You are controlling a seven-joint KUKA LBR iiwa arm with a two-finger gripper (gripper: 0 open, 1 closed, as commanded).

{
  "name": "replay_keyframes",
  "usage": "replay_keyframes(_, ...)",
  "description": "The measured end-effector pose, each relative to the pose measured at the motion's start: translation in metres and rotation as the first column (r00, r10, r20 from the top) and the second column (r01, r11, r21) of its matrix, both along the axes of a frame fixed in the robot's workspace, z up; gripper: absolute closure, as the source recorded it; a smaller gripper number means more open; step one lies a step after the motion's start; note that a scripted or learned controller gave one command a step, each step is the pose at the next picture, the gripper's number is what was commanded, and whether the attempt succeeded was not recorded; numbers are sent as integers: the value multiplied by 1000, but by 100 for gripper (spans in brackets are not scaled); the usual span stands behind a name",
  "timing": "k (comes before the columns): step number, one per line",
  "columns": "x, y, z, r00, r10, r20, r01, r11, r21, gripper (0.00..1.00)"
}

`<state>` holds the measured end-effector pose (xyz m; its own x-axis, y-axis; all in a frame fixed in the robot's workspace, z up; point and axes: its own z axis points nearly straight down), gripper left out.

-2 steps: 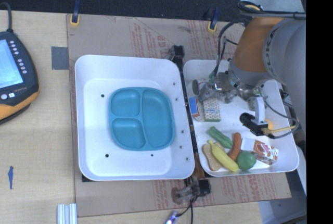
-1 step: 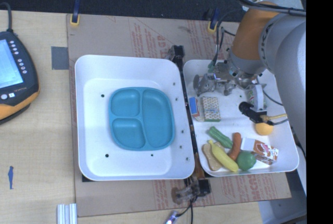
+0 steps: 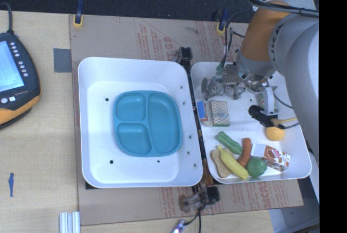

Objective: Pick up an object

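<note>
Nearest you, toy food, a banana (image 3: pixel 234 163) among it, lies unlifted in the right bin (image 3: pixel 301 171), while your tool (image 3: pixel 223 87) hovers over its far end, grip state unreadable.

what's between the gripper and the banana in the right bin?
In the camera view, the gripper hangs over the right bin's far end. Between it and the banana lie a small patterned box and a green vegetable.

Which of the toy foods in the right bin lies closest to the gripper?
The pale checkered cracker, lying just below the gripper. The banana, carrot and orange all lie farther away.
</note>
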<state>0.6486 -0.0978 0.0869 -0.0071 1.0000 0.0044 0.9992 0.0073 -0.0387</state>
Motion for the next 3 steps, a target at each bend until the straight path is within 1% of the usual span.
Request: replay_keyframes(3,0,3,0,1000,0,0,0,1000,-1,0)
